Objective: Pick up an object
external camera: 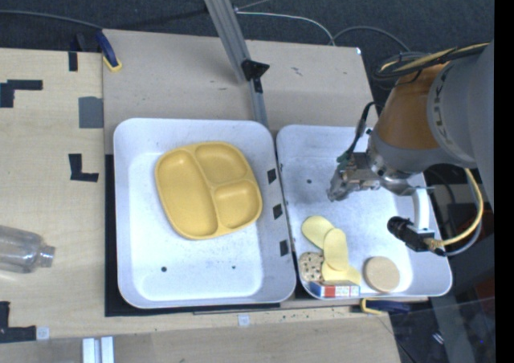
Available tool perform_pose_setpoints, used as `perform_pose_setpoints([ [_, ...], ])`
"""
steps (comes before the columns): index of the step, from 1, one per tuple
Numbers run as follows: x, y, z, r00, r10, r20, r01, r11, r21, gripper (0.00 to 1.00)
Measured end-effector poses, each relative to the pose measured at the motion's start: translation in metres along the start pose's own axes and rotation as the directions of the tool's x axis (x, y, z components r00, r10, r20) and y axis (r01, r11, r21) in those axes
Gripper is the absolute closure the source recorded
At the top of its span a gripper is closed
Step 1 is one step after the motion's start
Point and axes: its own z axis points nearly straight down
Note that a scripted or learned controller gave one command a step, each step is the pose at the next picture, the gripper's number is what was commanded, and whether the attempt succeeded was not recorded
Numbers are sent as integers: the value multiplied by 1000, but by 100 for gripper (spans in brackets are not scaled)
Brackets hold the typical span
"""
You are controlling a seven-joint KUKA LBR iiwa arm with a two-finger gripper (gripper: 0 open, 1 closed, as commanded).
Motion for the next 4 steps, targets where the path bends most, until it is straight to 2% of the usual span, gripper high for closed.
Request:
perform_pose_setpoints([
  [1, 52, 46, -83, 1000, -6, 4, 6, 1000, -14, 100],
  [2, 91, 89, -133, 1000, -4, 4, 4, 1000, -12, 100],
  [3, 93, 121, -127, 1000, 1, 7, -1, 1000, -4, 100],
  [4, 93, 121, -127, 1000, 1, 7, -1, 1000, -4, 0],
])
